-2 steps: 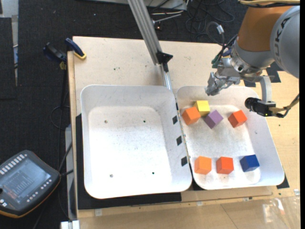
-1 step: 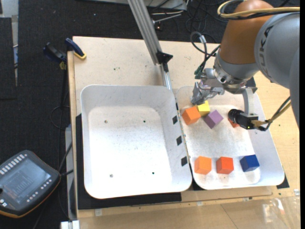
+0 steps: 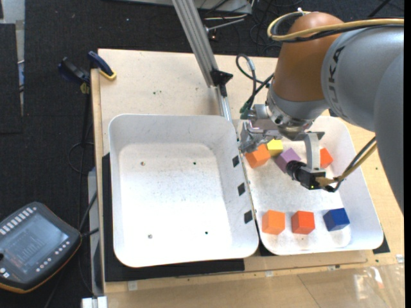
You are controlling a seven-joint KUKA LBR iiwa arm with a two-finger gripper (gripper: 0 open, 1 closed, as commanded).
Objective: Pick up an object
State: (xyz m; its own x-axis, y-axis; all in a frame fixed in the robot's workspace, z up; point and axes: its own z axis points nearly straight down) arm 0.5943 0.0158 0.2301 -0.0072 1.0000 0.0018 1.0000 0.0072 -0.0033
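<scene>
My gripper (image 3: 280,147) hangs low over the far part of the right bin (image 3: 359,230), under the orange-banded wrist. Its fingers stand open, one grey fingertip (image 3: 248,138) near the bin's left wall and the other further right. Between and below them lies a tight cluster: an orange block (image 3: 258,155), a yellow block (image 3: 275,147) and a purple block (image 3: 287,158). Whether a finger touches any of them I cannot tell. A red-orange block (image 3: 325,157) lies just right of the fingers. Along the near side sit an orange block (image 3: 273,221), a red-orange block (image 3: 303,222) and a blue block (image 3: 336,219).
The left bin (image 3: 128,140) adjoins the right bin, their walls meeting close to the orange block. A black cable end (image 3: 303,174) dangles from the wrist over the bin's middle. A slanted metal post (image 3: 199,43) rises behind the bins. A teach pendant (image 3: 32,246) lies at the lower left.
</scene>
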